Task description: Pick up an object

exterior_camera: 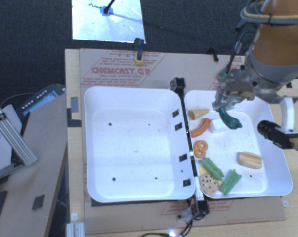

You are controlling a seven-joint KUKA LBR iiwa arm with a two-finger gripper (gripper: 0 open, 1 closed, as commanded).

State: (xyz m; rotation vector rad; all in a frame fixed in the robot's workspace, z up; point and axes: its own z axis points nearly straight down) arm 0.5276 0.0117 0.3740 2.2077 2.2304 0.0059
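My gripper [223, 105] hangs over the back of the right bin [277, 181], below the arm's orange band. A dark green curved toy piece [231, 119] sticks out from its fingertips, and the fingers look shut on its upper end. The piece slants down to the right, above the bin floor. Below and left of it lie a tan cone [198, 113], an orange sausage shape [200, 128] and a small white block [217, 127].
Nearer the front of the right bin lie an orange pretzel [200, 148], a tan bread roll [250, 159], two light green sticks [213, 169] [231, 180] and a round cracker [208, 183]. The left bin [134, 142] sits beside it, past a black divider [184, 132].
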